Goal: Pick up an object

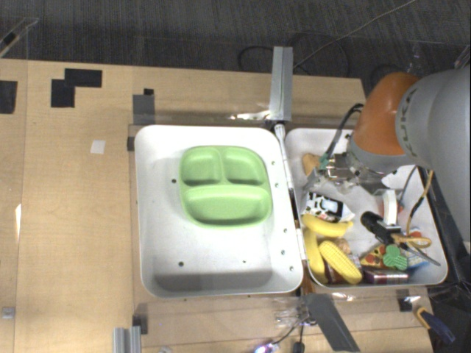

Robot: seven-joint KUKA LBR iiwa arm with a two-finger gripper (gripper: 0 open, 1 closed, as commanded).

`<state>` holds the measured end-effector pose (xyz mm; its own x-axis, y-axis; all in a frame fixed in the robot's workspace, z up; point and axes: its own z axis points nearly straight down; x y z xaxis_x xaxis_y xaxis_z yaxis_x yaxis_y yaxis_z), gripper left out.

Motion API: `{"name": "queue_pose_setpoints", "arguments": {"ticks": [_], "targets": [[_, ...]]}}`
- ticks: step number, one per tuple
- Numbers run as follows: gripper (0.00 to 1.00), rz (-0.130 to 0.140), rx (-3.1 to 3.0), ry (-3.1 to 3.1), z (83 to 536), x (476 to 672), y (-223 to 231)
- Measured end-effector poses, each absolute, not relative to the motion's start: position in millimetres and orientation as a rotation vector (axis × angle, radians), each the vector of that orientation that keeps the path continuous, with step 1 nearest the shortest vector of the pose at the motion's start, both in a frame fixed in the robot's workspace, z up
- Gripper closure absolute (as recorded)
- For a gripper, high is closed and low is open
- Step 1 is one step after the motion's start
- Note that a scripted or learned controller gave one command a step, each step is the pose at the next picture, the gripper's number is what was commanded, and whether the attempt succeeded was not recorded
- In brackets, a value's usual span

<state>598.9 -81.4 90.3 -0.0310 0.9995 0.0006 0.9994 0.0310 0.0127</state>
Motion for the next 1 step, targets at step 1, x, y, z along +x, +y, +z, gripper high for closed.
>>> {"name": "queue_pose_setpoints", "arguments": {"ticks": [1], "targets": [[0.0,0.008,2.11,2.319,187.0,620.9,-77.4]]}}
